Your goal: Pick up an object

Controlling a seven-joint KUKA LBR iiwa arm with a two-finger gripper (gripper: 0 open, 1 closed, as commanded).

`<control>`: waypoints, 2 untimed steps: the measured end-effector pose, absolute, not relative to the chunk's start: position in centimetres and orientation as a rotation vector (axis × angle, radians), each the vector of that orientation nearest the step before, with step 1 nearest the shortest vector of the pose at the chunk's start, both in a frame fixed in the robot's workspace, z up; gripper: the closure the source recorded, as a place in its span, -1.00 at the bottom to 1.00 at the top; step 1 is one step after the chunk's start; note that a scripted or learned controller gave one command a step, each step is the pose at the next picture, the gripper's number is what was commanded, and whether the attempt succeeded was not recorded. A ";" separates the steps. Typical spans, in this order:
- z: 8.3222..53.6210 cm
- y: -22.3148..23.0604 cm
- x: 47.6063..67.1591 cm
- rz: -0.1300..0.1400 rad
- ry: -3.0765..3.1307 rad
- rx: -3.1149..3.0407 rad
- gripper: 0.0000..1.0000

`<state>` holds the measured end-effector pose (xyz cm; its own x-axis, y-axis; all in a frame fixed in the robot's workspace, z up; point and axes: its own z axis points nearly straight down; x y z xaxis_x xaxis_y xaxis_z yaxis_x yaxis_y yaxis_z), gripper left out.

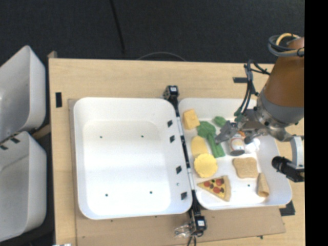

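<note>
Claw (237, 137) is low in the right bin (279, 199), among the toy food; can't tell how far it's open or whether it has hold of anything. Green pieces (209, 132) touch its left side. Counted: two yellow rounds (205, 164), one yellow block (190, 119), one pizza slice (216, 186), one toast (245, 167), one tan cone (262, 185). Food crowds the bin's left wall; bare floor at far right. Left bin (123, 158) sits alongside. Wooden bench (128, 78), dark floor (154, 19) behind.

Two white bins (82, 137) are counted. Three yellow pieces (205, 164), one pizza slice (216, 186), one toast (245, 167) are seen.
</note>
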<state>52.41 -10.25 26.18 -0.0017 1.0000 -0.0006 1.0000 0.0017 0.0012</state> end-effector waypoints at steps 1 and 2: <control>17.5 -9.6 48.7 -0.009 2.226 2.228 -1.00; 19.1 -9.7 49.1 0.004 2.211 2.228 1.00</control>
<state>49.10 -9.71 19.07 0.0079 1.0000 -0.0005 1.0000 -0.0079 0.0037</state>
